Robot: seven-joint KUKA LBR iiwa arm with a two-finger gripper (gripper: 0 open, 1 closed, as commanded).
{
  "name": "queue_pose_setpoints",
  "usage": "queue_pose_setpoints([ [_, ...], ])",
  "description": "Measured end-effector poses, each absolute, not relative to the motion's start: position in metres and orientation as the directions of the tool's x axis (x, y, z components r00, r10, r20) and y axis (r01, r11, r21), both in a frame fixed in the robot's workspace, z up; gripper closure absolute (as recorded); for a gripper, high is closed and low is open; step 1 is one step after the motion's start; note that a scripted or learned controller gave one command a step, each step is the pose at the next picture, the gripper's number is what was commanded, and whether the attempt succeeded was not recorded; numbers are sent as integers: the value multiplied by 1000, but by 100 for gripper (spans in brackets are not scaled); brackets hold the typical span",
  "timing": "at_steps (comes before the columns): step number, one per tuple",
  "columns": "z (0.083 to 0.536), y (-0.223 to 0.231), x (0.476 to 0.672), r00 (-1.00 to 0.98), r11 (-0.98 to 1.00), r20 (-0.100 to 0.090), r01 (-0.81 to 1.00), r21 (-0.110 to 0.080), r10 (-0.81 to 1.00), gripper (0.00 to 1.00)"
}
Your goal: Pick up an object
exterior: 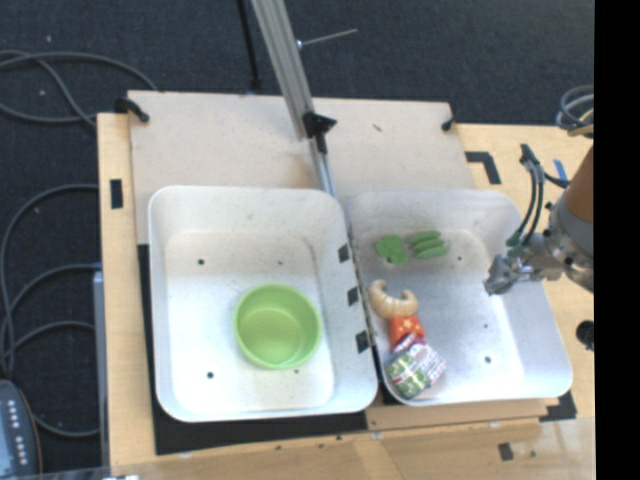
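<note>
A green bowl (277, 325) sits in the left bin (180, 238). In the right bin (520, 348) lie a green toy (410, 247) near the back left, a tan and orange toy (394, 303) below it, and a crumpled green-and-white packet (414, 368) at the front left. My gripper (503, 272) hangs over the right side of the right bin, well to the right of these objects, with nothing seen between its fingers.
A slanted metal pole (288, 58) rises from the bench behind the seam between the bins. Cables (50, 78) lie on the dark floor to the left. Black corner marks edge the wooden bench (120, 368).
</note>
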State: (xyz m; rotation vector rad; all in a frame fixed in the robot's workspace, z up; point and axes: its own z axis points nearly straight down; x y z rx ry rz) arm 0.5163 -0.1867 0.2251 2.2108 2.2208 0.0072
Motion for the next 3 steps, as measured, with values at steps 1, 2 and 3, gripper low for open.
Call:
queue_pose_setpoints([
  [1, 201, -189, 516, 1, -1, -4, 1000, 0, 1000, 100],
  [2, 207, -137, 535, -8, 8, 2, 1000, 2, 1000, 100],
  [3, 221, -79, 534, -10, 10, 2, 1000, 3, 1000, 100],
])
